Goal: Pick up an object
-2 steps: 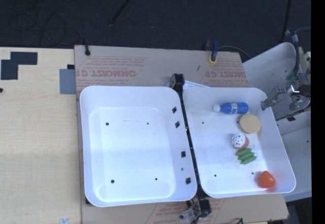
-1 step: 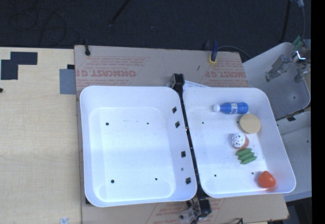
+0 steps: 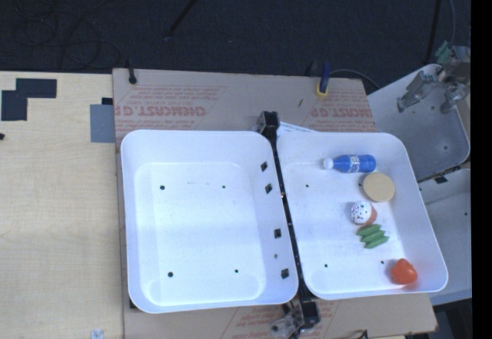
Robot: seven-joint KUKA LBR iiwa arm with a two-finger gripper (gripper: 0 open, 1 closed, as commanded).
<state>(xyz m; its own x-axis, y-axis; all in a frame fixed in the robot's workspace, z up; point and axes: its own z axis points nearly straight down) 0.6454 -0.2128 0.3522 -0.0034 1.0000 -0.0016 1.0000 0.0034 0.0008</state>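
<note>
The right bin holds several small objects. A blue bottle with a white cap lies near its far side. Just below it sit a tan round disc and a white spotted ball. A green pod-like piece lies nearer, and a red-orange object sits in the near right corner. My gripper hangs at the view's upper right, beyond the right bin's far corner and well apart from every object. It is open with nothing between its fingers.
The left bin stands beside the right one, with a black divider between them. Both rest on a cardboard sheet. A grey plate lies under the gripper, right of the bins.
</note>
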